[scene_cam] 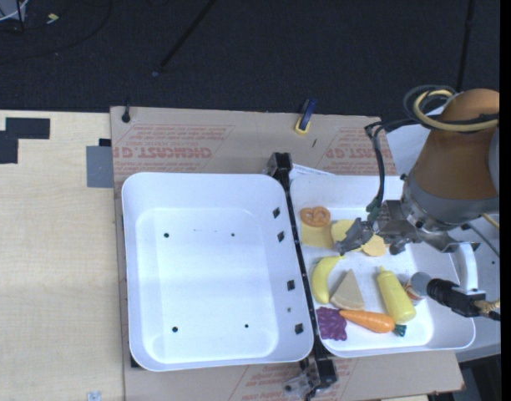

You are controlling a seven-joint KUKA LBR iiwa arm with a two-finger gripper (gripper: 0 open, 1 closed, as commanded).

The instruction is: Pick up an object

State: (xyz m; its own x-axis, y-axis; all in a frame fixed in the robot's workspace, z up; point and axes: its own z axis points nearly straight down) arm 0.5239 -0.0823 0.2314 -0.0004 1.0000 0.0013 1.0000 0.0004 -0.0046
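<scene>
Reaching in from the right, a grey robot arm with an orange band sits low over the right bin (456,337), one of two shallow white bins side by side on a bench. Its gripper (353,239) is down among a cluster of toy foods, close to a pale yellow wedge (374,246) and another yellow piece (342,229) near the bin's middle. Whether the gripper is closed on anything cannot be told; dark metal parts hide the contact.

Around it lie an orange pretzel (315,216), a banana (324,277) along the inner wall, a tan wedge like a sandwich slice (349,291), a yellow bottle (394,296), a carrot (369,320) and purple grapes (331,323) at the near edge. The left bin (139,224) has bare white walls and floor.

Risk, as a judgement: the foods sit packed together, so closing here could pinch two pieces at once, or nudge the wedge aside and shut on nothing. Smooth, rounded plastic shapes may also slip free during a lift.
</scene>
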